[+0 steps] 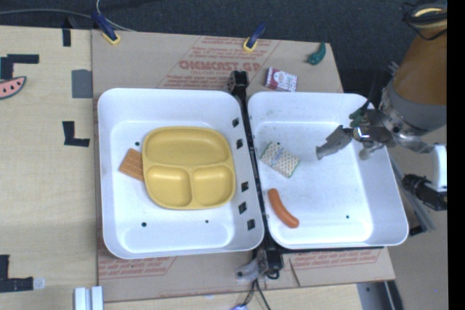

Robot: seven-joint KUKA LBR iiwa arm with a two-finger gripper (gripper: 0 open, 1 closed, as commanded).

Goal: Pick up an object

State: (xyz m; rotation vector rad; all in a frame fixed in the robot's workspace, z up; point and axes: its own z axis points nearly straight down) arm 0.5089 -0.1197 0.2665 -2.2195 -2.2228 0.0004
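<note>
The right bin holds a small checkered packet near its left wall. An orange sausage-shaped piece lies closer to the front. My gripper hangs over the right half of this bin, to the right of the packet and apart from it. It is open, with nothing between its fingers; one grey finger points left toward the packet. In the left bin, a yellow divided plate partly covers a brown wafer-like piece at its left edge.
Behind the bins, on the cardboard, lie a small red-and-white packet and a teal item. Two yellow clamps grip the cardboard's back edge. A black divider with clips runs between the bins. The arm's orange band rises at the right.
</note>
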